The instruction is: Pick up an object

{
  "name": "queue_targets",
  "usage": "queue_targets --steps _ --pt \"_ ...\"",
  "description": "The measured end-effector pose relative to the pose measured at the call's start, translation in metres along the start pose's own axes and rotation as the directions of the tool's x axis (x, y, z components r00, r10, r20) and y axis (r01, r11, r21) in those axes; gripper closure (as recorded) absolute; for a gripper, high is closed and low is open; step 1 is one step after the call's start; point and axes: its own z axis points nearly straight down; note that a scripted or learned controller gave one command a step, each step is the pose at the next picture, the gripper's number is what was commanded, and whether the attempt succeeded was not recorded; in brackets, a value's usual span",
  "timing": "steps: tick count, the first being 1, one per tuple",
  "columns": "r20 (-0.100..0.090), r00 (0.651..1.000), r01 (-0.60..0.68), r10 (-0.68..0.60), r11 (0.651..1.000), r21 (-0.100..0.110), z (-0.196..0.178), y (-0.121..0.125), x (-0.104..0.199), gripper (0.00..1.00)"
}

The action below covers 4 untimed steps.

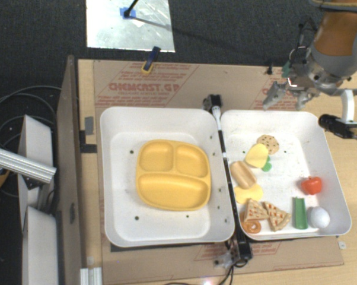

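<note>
My gripper (288,98) hangs above the far edge of the right bin (332,159), open, with nothing between its fingers. Below it in that bin lie toy foods: a cookie (267,142), a yellow fruit (257,155), a hot dog (244,173), a red tomato (312,185), a green stick (299,212), a white egg (318,217) and two pizza slices (267,212). The gripper sits apart from all of them, beyond the cookie.
The left bin (122,159) holds a yellow divided plate (172,176). A black divider bar (223,153) runs between the bins. Cardboard lies under both bins. A black fitting (338,125) juts in at the right bin's far right corner.
</note>
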Motion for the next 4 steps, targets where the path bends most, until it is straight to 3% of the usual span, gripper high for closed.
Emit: queue_targets --steps 1,2,4 --pt "-0.001 1.0 -0.004 0.004 1.0 0.01 0.094 -0.038 -0.014 0.0" --pt "0.0 1.0 -0.003 0.003 1.0 0.006 0.162 -0.036 -0.02 0.0" --pt "0.0 1.0 -0.003 0.003 1.0 0.003 0.175 -0.059 -0.006 0.0"
